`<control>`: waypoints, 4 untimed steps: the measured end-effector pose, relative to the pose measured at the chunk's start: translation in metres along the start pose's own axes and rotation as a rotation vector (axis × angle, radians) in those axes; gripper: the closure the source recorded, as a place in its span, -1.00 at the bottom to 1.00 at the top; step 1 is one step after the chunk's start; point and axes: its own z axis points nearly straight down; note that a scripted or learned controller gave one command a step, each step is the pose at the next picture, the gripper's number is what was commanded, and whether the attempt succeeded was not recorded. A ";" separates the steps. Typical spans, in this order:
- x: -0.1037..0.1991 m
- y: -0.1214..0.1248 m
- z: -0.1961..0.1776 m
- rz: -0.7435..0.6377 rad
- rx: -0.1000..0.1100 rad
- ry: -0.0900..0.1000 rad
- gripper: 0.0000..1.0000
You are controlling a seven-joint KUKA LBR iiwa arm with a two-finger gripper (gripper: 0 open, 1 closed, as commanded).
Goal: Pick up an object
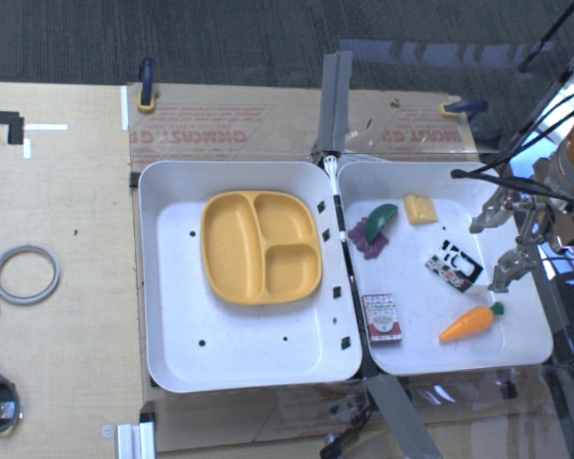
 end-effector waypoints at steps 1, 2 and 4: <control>0.020 0.002 -0.084 -0.123 0.001 -0.003 -1.00; 0.020 0.027 0.150 0.294 0.000 0.003 -1.00; -0.124 -0.011 0.163 0.059 -0.008 0.044 -1.00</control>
